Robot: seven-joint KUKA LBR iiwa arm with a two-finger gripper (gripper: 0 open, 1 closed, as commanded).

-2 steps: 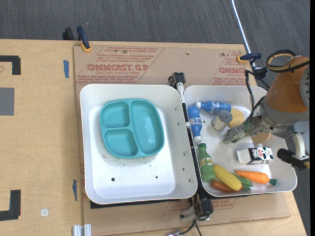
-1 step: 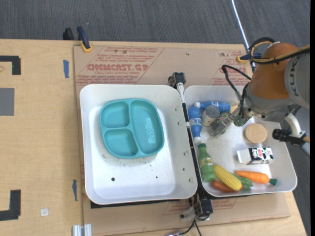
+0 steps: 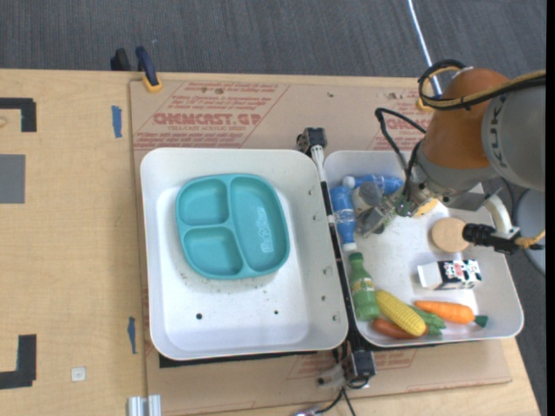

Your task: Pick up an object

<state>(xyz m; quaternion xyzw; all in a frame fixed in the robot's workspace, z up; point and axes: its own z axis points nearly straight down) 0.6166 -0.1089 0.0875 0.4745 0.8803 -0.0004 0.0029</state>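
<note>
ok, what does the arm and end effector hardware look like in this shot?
The arm is rounded grey casing with a glossy orange band above the wrist. Black cables loop off it, and a white cable runs back across the floor. The end effector is small, dark metal with exposed wiring.

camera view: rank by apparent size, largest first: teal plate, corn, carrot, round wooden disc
1. teal plate, by far.
2-3. carrot and corn: look alike in length, not ranking them.
4. round wooden disc, smallest.
</note>
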